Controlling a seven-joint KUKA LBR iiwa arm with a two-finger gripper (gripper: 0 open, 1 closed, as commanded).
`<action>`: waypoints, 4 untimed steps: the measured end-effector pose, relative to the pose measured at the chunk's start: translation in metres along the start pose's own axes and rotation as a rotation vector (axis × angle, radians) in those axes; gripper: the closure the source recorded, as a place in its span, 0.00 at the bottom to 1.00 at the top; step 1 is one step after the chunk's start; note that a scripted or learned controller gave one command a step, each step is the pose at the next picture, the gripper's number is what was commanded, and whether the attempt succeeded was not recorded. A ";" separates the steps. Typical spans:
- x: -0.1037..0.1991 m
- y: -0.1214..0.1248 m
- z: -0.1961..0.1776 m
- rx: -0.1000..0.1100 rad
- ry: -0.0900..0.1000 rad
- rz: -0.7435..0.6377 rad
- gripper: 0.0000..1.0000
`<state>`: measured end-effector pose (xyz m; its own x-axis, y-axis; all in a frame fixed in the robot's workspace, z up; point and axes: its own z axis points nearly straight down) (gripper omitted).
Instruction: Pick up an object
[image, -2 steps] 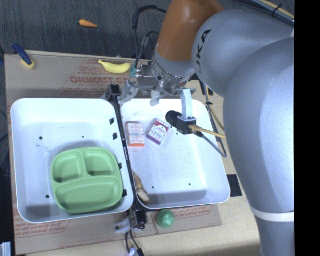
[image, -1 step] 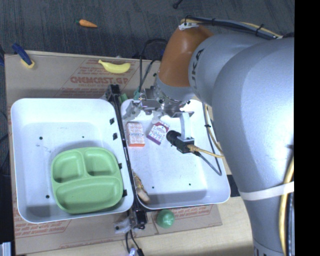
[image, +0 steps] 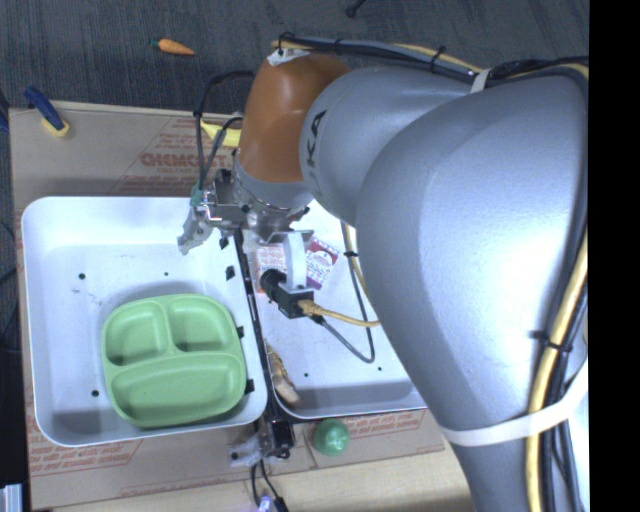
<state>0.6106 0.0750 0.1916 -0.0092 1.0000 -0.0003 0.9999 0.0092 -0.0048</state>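
A green divided plate (image: 175, 360) lies flat in the left bin (image: 50, 260), toward its front. In the right bin (image: 350, 400) a white, pink and purple packet (image: 318, 262) lies near the back, partly under the arm. A small tan object (image: 281, 381) rests by that bin's left wall. My gripper (image: 205, 218) hangs below the orange band, over the back right corner of the left bin, close to the wall between the bins. It stands apart from the plate, and I see nothing in it. The grey arm hides much of the right bin.
A green ball (image: 330, 437) sits on the cardboard in front of the right bin. A yellow cable (image: 340, 320) and a black cable loop over the right bin. Beyond the bins lie an orange bit (image: 176, 46) and a blue and yellow object (image: 46, 111).
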 end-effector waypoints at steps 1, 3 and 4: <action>-0.094 0.040 -0.038 -0.004 -0.001 0.006 0.00; -0.098 -0.006 -0.065 -0.005 -0.001 0.005 0.00; -0.104 0.043 -0.099 -0.007 0.000 0.002 0.00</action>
